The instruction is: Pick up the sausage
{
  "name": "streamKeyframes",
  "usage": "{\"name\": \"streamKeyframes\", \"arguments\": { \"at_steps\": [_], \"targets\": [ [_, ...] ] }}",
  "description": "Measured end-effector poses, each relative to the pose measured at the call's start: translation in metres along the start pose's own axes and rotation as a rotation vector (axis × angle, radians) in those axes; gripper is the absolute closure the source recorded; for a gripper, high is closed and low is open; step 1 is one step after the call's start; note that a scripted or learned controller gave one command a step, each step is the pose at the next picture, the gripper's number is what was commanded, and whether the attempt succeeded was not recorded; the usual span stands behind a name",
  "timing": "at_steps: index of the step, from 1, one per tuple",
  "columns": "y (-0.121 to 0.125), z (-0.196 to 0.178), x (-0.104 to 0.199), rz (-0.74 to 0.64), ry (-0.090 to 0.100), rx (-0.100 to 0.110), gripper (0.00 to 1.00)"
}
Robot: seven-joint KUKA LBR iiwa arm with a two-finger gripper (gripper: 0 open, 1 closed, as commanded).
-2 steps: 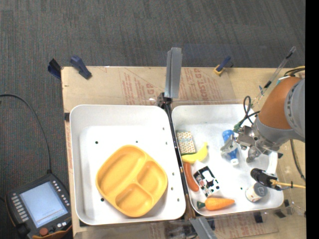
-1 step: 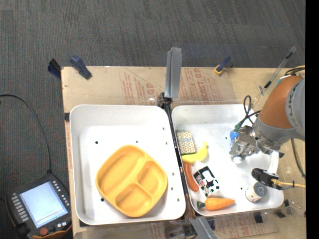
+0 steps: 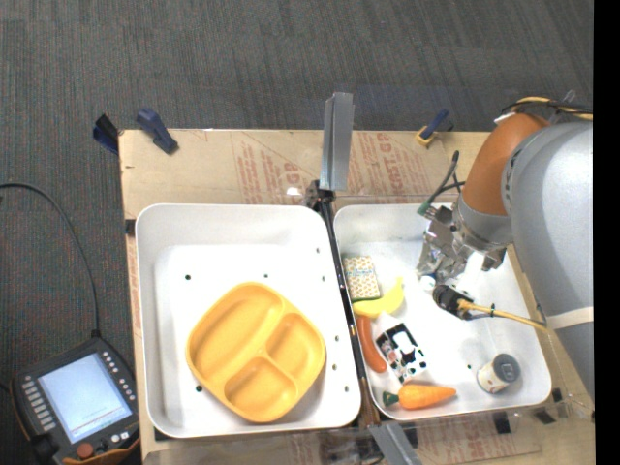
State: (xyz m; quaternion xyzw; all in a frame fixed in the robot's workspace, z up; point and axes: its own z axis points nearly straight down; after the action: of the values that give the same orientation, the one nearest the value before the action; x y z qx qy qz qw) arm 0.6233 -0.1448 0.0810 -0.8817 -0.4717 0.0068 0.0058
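Note:
The sausage (image 3: pixel 371 347) is a short reddish-orange link lying along the left wall of the right bin (image 3: pixel 528 303), just below the yellow banana (image 3: pixel 380 301). My gripper (image 3: pixel 435 263) hangs over the upper middle of the right bin, up and to the right of the sausage and well apart from it. Nothing shows in its grasp. The grey arm with its orange band (image 3: pixel 499 168) comes in from the right and hides the bin's right side.
In the right bin also lie a small patterned box (image 3: pixel 361 276), a black-and-white card (image 3: pixel 401 349), an orange carrot (image 3: pixel 426 395) and a round grey roll (image 3: pixel 499 373). The left bin (image 3: pixel 170 235) holds a yellow divided plate (image 3: pixel 257 352). A cable (image 3: pixel 499 313) trails from the wrist.

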Motion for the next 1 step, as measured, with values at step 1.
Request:
{"name": "streamKeyframes", "arguments": {
  "at_steps": [1],
  "targets": [
    [-0.0061,-0.0001,0.0406,0.264,-0.001,-0.002,1.00]
  ]
}}
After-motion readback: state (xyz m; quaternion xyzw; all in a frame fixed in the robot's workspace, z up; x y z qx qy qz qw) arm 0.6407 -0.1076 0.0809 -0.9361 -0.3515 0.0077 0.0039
